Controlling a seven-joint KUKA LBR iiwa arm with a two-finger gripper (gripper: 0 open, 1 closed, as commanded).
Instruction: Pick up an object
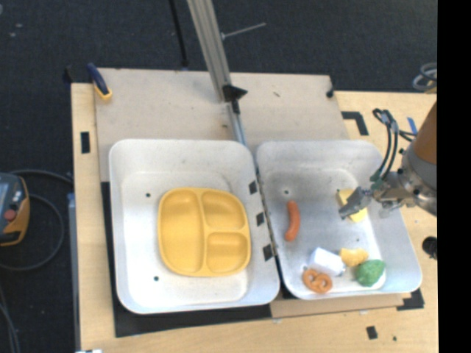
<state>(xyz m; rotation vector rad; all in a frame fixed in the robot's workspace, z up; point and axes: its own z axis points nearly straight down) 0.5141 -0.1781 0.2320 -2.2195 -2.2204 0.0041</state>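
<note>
Pincer (353, 206), grip state unclear, hovers over a yellow piece (349, 199) near right bin's (309, 153) far wall.

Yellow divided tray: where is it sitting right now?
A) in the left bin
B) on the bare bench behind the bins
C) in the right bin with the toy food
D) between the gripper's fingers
A: the yellow divided tray lies flat on the floor of the left bin, while the orange sausage and the other small items are in the right bin.
</note>
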